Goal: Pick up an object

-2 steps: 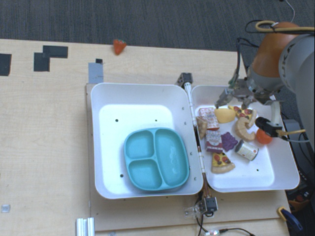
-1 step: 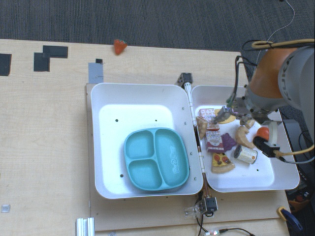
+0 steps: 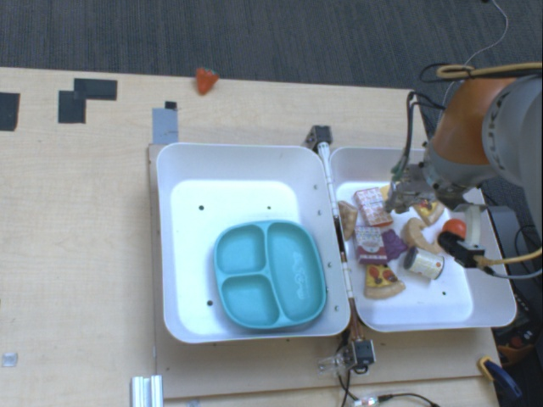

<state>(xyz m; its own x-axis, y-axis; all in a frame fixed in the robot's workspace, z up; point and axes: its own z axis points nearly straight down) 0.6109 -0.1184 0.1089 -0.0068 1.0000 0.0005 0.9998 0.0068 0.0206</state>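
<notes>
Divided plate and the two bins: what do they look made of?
Plate: likely molded plastic, turquoise, smooth with a soft sheen, rounded compartment ridges. Left bin and right bin: probably thin formed plastic, white, semi-gloss, with rounded corners and rolled rims. Painted metal can't be ruled out.

- One fixed camera looks down on the bench (image 3: 76, 253) from above, at a slant.
- It stands far enough back to take in both white bins: the left bin (image 3: 182, 185) near mid-frame, the right bin (image 3: 475, 308) toward the right edge.
- Dark floor (image 3: 254, 19) runs along the top.
- The arm (image 3: 484, 134) enters from the right.
</notes>
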